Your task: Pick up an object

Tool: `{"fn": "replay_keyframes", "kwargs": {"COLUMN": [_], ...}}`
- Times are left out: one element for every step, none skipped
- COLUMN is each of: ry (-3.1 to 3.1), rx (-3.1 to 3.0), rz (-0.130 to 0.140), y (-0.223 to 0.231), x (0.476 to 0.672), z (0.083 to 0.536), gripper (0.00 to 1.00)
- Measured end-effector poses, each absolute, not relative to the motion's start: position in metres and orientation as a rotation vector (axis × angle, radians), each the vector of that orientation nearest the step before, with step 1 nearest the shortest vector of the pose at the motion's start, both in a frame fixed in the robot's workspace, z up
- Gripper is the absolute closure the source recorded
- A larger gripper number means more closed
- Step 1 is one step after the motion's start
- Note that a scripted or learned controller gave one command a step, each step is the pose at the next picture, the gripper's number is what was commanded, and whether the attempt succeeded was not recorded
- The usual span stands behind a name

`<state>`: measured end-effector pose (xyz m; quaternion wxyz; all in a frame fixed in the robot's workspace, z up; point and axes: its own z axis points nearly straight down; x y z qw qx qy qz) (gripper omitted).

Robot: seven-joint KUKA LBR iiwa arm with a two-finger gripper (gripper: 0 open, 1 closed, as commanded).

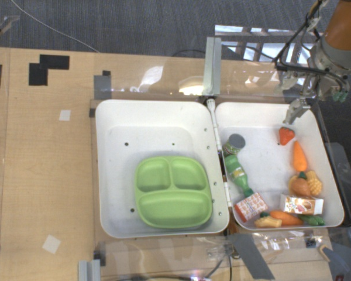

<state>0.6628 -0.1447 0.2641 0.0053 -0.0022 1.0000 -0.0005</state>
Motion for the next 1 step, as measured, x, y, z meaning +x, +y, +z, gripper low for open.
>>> {"fn": "replay_keyframes", "kwargs": {"ry": [3.087], "rx": [-0.512], "rz": [-0.006], "y": [-0.2001], "x": [0.6566], "z": [0.0909], "gripper": [0.0]}}
